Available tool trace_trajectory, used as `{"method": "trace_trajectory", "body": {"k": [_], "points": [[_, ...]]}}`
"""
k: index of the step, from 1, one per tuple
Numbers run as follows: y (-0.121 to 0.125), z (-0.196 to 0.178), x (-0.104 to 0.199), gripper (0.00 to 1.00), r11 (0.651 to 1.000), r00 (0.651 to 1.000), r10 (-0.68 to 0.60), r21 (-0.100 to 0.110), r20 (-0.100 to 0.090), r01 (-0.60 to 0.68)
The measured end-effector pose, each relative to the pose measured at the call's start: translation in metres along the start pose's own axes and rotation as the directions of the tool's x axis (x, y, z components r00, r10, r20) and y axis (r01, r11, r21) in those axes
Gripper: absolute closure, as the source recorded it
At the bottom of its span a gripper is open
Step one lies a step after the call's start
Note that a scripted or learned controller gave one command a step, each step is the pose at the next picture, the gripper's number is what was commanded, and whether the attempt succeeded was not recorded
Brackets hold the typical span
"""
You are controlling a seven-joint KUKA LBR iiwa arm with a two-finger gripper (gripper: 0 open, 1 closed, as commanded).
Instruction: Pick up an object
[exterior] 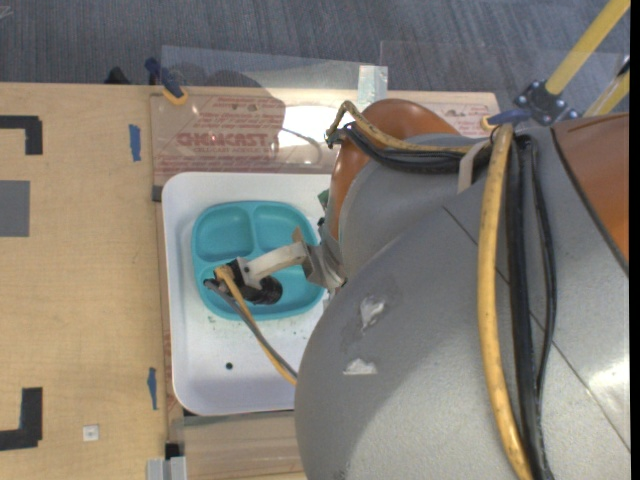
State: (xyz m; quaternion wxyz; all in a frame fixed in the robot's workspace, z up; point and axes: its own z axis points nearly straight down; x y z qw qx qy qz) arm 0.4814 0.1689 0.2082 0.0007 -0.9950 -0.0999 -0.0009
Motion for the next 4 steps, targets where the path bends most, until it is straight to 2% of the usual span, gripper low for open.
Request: {"method": "trace_trajectory", "body": {"k": [1,2,3,4], "points": [[0.000,-0.009,0.001,1.00,1.000,1.000,0.001,0.000,-0.001,-0.001],[-0.012,0.118,0.001,1.00,0.983,0.983,-0.184,0.005,-0.002,0.184],[-0.024,-0.010,0.004,1.00,1.000,1.000,-0.002,0.002,-0.004,0.002],[-0.023,-0.017,0.004,1.00,1.000,1.000,0.001,-0.002,-0.001,-0.001]]}}
